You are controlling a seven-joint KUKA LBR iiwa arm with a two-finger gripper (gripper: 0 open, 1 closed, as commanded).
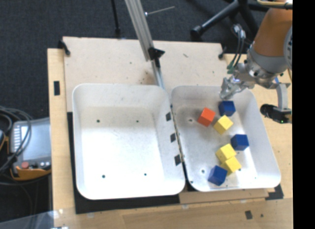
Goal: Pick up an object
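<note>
Both bins, the left bin (123,139) and the right bin (194,102), look like matt white plastic, scuffed and speckled grey. The blocks, like the orange cube (207,116) and a yellow cube (223,123), look smooth and matt. The bench (108,58) is pale wood-like board, marked up. The slanted rail (138,16) is bare ribbed metal.

cubes (225,147) in right bin (263,139) (clustered) | left bin (88,100) beside it
</note>
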